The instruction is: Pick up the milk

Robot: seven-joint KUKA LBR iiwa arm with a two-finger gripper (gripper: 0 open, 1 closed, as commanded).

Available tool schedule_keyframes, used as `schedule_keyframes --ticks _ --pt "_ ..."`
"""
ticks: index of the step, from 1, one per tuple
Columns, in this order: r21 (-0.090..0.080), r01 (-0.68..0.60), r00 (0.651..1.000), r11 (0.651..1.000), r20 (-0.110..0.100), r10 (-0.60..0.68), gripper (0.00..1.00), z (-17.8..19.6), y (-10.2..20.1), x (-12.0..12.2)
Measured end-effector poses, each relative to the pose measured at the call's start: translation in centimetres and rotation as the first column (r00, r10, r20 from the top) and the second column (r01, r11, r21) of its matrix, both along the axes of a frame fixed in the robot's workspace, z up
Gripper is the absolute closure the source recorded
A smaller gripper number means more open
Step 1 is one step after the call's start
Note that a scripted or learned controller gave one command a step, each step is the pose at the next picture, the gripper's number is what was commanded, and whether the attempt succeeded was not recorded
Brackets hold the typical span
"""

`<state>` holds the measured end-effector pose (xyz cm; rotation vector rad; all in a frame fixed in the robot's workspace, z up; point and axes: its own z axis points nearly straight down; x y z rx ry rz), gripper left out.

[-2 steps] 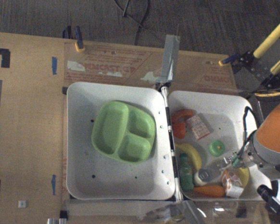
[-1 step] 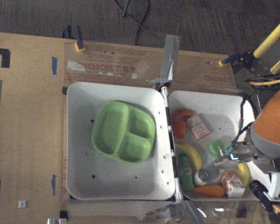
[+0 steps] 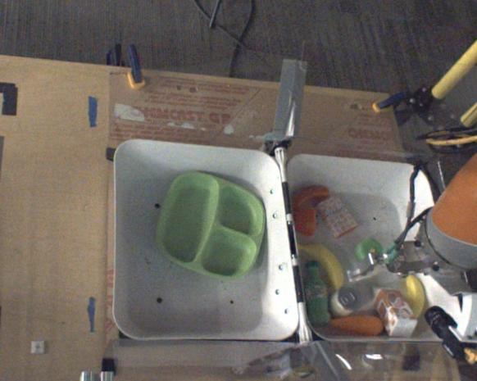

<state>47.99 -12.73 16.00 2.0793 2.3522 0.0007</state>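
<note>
Your gripper (image 3: 372, 266) hangs low over the right bin (image 3: 351, 167), and I cannot tell how far apart its jaws stand or whether anything sits between them. The milk (image 3: 395, 311), a small carton as I read it, lies at five o'clock from the gripper, near the bin's front edge, touching a carrot (image 3: 358, 324) and just beside a lemon (image 3: 414, 292). Come straight down over the carton's narrow sides, clear of both neighbours.
</note>
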Motion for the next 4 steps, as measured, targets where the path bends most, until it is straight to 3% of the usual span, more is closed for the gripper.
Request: schedule_keyframes --ticks 1,2,3,4 --pt "0.0 0.1 0.995 0.995 0.0 -0.1 0.0 5.0 -3.0 3.7" --pt "0.001 0.112 0.994 0.994 0.007 -0.112 0.0 -7.1 -7.0 0.3" --pt "-0.007 0.115 0.993 0.993 0.015 -0.115 1.0 -6.1 -7.3 0.3" --pt "-0.007 0.116 0.993 0.993 0.015 -0.116 0.0 -6.1 -7.3 0.3"
